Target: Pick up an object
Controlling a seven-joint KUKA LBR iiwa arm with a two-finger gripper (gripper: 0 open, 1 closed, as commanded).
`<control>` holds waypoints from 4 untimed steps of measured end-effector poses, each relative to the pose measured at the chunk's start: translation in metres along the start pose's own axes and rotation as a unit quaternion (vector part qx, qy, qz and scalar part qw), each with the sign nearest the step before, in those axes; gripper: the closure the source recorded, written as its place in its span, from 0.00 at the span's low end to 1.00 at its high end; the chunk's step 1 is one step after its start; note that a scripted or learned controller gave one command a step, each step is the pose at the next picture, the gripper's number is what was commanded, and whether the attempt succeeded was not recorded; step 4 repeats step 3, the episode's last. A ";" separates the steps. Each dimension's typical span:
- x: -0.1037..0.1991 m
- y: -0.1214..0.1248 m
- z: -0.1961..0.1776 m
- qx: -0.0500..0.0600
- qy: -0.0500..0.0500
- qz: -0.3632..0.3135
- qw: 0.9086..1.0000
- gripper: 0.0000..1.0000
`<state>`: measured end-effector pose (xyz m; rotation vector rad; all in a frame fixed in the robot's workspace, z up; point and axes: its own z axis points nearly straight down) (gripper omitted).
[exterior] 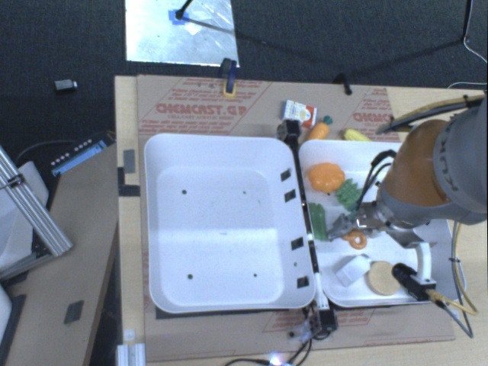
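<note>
A: Left of the gripper [341,223]?
B: A wide shallow white plastic bin [221,280] with nothing to lift. Just beside the gripper lie a dark green leafy piece [317,221], a small orange ring [355,240] and a bright orange rounded fruit [326,177].
A: Fingers?
B: Whether they're apart or together, I cannot tell. I'd centre over one piece and descend straight, clear of neighbours.

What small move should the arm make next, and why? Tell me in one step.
Probably a short descent onto the small orange ring. The gripper sits low in the right bin, right beside that ring and next to the green piece, with nothing visibly between its fingers. The ring looks closest, so lowering there before closing seems the likeliest way to get a grasp.
</note>
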<state>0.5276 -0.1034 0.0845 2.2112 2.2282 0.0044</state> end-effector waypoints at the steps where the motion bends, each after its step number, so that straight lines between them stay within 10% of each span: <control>1: -0.002 -0.001 -0.011 0.000 0.000 0.002 1.000 1.00; 2: 0.068 0.061 -0.106 -0.006 0.001 -0.003 1.000 1.00; 3: 0.151 0.013 -0.146 -0.001 0.002 -0.003 1.000 1.00; 4: 0.151 0.013 -0.146 -0.001 0.002 -0.003 1.000 1.00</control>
